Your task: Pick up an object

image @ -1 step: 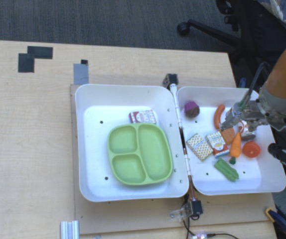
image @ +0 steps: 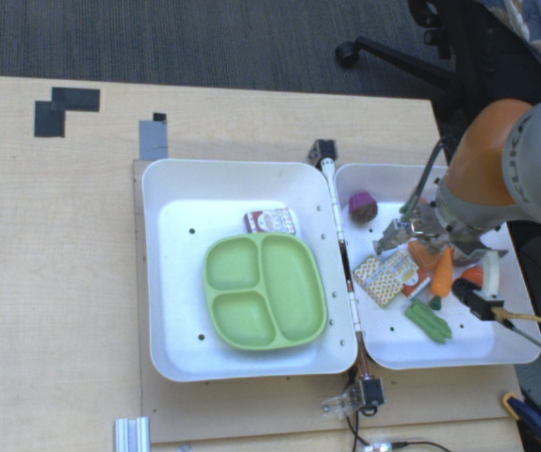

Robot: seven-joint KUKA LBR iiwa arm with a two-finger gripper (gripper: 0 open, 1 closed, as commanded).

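A wooden bench (image: 54,281) bears two white bins. The left bin (image: 172,281) holds a green divided plate (image: 265,290) and, just behind it, a small printed packet (image: 270,220). Black tape patches (image: 63,109) mark the bench. An office chair base (image: 393,55) stands on grey carpet (image: 157,17).

— What's in the left bin (image: 167,281)?
— A divided tray (image: 266,292), a small packet (image: 270,221) just behind it.
— And the right bin (image: 384,347)?
— A ball (image: 362,205) at the back; a patterned pouch (image: 385,277) and, perhaps, toy vegetables (image: 428,320) nearer the front.
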